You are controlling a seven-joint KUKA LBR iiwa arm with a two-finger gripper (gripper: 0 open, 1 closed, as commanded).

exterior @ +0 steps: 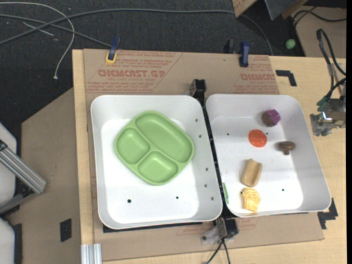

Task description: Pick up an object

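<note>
The worktop (81,147) is a tan board. A sheet of cardboard (137,73) with red lettering lies along its far side, pinned by two blue clamps, one (113,49) at the far left and one (244,54) further right. Beyond the board is dark floor (165,15) with thin pale cables (44,23) looping across it.

Two shallow white bins sit side by side on the board, their inner edges touching. The left bin (104,169) holds a light green divided plate (154,147) with three compartments. The plate lies flat and is turned at an angle, towards the bin's far half.

The right bin (300,186) holds the things to be picked, five small pieces lying apart from one another:
- A tan cylinder (251,172) lies near the middle of the bin, slightly tilted.
- A yellow ridged piece (251,199) sits just beside the cylinder on the near side, close to the bin's near rim.
- An orange-red round piece (257,138) rests beyond the cylinder.
- A purple lump (270,117) lies towards the far right.
- A small brown piece (285,146), the smallest, lies to the right of the orange one.

None of the five is lifted off the bin floor. Whether the jaws are released or clenched cannot be told here.
</note>
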